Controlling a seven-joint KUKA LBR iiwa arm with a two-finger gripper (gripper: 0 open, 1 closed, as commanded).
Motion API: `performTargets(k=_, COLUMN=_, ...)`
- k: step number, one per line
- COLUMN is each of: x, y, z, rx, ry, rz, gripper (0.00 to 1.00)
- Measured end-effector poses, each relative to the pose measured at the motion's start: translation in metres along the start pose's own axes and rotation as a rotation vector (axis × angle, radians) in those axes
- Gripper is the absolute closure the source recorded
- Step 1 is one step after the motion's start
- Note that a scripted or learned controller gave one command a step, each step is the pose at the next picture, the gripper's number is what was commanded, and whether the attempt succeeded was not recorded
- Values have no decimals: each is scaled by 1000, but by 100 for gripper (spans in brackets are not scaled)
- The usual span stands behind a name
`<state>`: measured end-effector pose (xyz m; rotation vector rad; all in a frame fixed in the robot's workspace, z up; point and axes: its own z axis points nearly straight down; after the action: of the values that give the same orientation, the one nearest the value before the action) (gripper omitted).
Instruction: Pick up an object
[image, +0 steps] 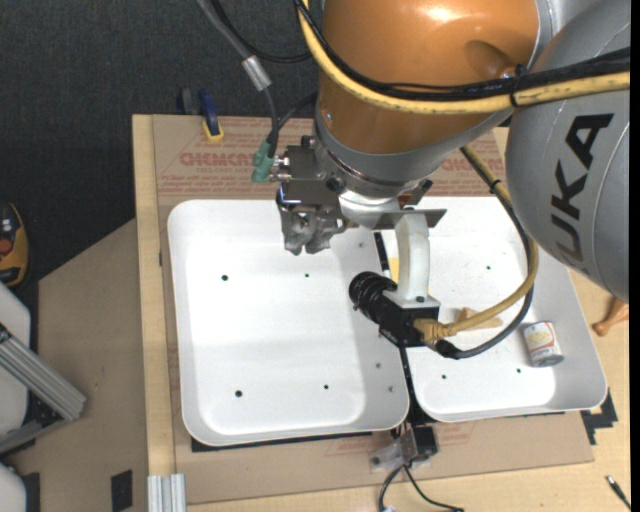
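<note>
A small silver can with a dark label (543, 343) lies near the right edge of the right bin (480, 390). A bit of something yellow (393, 268) peeks out beside the arm's white bracket, by the seam between the bins; most of it is hidden. My gripper (304, 232) hangs over the far edge of the left bin (270, 330), well to the left of the can. Nothing shows under or in the gripper. The big orange and grey wrist covers the far part of the right bin.
A black cable bundle with a tan hose (400, 318) loops from the wrist across the seam between the bins. The bins rest on a cardboard sheet (150, 250). A blue and yellow clamp (210, 115) sits at its far left corner.
</note>
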<state>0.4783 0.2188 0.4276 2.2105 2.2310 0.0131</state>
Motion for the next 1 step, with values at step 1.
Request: performTargets(k=1, x=6, y=44, z=-110, rx=-9, ry=0, rz=7, gripper=100)
